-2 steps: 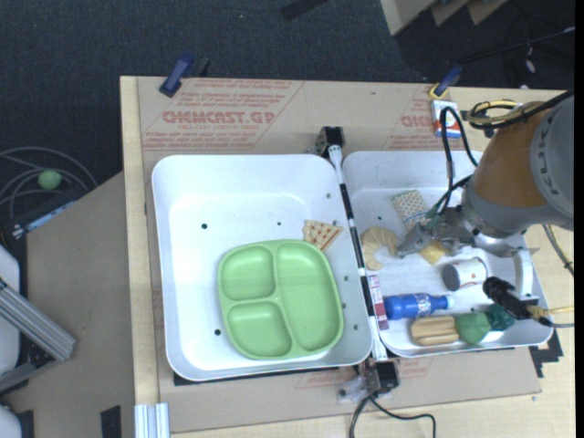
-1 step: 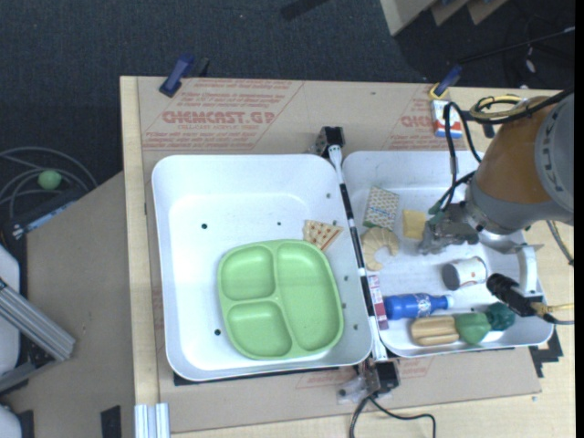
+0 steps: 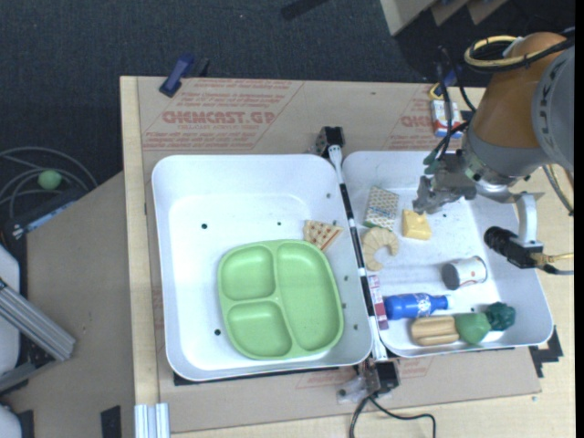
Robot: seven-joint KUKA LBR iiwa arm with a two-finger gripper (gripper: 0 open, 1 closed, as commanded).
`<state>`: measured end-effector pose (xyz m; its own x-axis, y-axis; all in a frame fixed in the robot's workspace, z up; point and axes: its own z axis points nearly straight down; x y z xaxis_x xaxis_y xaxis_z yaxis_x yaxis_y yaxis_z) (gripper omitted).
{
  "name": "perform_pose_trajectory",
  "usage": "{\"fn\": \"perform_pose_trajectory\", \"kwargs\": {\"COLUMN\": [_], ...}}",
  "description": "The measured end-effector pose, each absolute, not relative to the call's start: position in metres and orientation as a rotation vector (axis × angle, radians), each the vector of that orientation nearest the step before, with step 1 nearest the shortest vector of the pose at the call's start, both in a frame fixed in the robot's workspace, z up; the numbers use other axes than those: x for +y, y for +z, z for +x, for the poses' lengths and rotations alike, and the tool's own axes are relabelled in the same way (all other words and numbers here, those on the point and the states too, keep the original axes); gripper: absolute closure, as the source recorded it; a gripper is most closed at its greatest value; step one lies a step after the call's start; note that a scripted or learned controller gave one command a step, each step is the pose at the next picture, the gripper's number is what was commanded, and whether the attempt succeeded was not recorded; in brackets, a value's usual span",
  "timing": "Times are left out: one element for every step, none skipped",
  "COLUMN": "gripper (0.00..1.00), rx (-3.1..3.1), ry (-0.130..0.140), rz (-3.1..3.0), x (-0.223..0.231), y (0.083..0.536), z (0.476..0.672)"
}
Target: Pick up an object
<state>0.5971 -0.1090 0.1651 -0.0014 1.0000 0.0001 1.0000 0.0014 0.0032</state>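
My gripper [image 3: 429, 196] hangs over the back part of the right bin [image 3: 511, 245], pointing down. Its tip is just above and to the right of a yellow cheese wedge [image 3: 417, 225], very close to it; I cannot tell whether they touch. Left of the wedge lie a green-and-white packet [image 3: 381, 206] and a tan croissant [image 3: 378, 242]. Nearer the front are a small white can [image 3: 465, 271] on its side, a blue bottle [image 3: 415, 305], a hot dog bun [image 3: 433, 330] and a green toy vegetable [image 3: 484, 323].
The left bin [image 3: 182, 199] holds a green divided plate [image 3: 276, 297] and a waffle piece [image 3: 321, 234] by the divider. The arm's grey body and orange band [image 3: 516, 99] cover the right bin's back right corner. A black cable end [image 3: 511, 245] hangs over its right side.
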Motion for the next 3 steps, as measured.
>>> {"fn": "perform_pose_trajectory", "kwargs": {"gripper": [0.00, 0.00, 1.00], "rx": [2.223, 2.219, 2.218], "ry": [0.000, 0.005, 0.006], "rz": [2.220, 2.217, 2.216], "x": [-0.110, -0.129, -0.129], "y": [0.164, 0.088, 0.098], "z": [0.596, 0.614, 0.615]}}
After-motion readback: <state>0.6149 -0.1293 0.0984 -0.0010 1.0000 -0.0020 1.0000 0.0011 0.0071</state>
